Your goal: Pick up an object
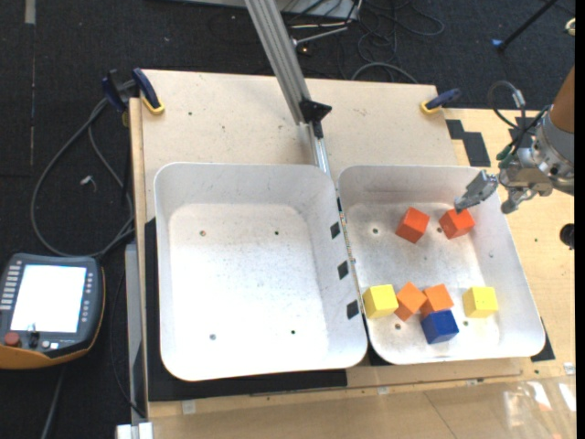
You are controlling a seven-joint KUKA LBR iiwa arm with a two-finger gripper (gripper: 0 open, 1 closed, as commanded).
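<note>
The right bin (512, 254) holds several cubes. An orange cube (413, 224) and a red-orange cube (456, 222) lie in its far half. Near the front edge lie a yellow cube (380, 300), two orange cubes (410, 298) (439, 296), a blue cube (440, 326) and another yellow cube (480, 301). My gripper (494, 195) hovers over the bin's far right rim, open, with nothing between its fingers. Its left finger (476, 191) points down toward the red-orange cube, just above and to the right of it.
The left bin (183, 245) sits beside the right one. A slanted metal pole (279, 48) ends at the bins' shared far edge. Clamps (146, 94) (441, 100) grip the board's far corners. A teach pendant (46, 311) lies on the floor at left.
</note>
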